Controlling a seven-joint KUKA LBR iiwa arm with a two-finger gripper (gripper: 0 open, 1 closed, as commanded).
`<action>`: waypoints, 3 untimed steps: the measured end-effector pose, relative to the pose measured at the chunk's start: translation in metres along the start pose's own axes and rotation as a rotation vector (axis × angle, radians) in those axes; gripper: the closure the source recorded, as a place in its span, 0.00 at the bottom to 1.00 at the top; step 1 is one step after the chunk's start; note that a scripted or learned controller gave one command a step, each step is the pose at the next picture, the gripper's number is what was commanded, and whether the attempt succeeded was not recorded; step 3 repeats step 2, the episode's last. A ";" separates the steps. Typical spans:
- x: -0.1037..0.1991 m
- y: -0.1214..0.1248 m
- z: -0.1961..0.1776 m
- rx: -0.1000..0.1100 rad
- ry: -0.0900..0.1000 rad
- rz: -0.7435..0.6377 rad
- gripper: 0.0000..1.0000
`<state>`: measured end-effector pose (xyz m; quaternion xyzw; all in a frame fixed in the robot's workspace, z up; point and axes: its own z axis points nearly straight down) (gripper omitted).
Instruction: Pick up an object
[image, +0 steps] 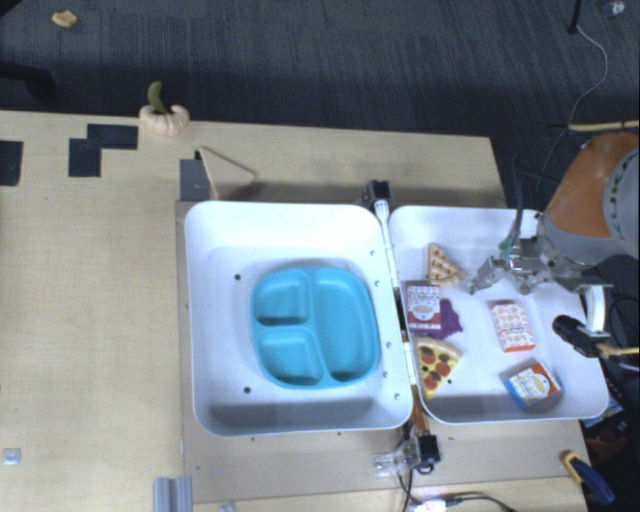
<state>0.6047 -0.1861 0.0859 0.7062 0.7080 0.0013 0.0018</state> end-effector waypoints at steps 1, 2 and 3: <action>0.000 0.003 -0.013 -0.007 -0.001 -0.002 1.00; -0.019 0.066 -0.024 -0.002 -0.001 -0.004 1.00; -0.019 0.066 -0.024 -0.002 -0.001 -0.004 1.00</action>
